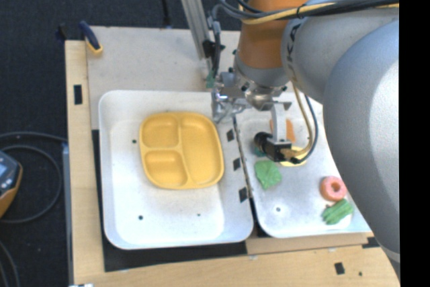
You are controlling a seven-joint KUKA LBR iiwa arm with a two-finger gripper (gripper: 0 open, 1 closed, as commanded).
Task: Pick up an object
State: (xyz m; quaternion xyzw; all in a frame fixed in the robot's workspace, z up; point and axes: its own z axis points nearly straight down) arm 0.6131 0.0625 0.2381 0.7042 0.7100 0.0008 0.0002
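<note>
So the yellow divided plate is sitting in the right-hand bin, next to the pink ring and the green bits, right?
Not quite. The camera view shows the yellow divided plate in the left bin, alone. The pink ring and the green bits lie in the right bin.

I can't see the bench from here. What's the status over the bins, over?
Gripper low over the seam between bins, jaws hidden. Green piece and pink ring loose in right bin. Yellow tray in left bin.

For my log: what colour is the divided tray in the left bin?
Yellow divided tray, clearest in the camera view.
</note>
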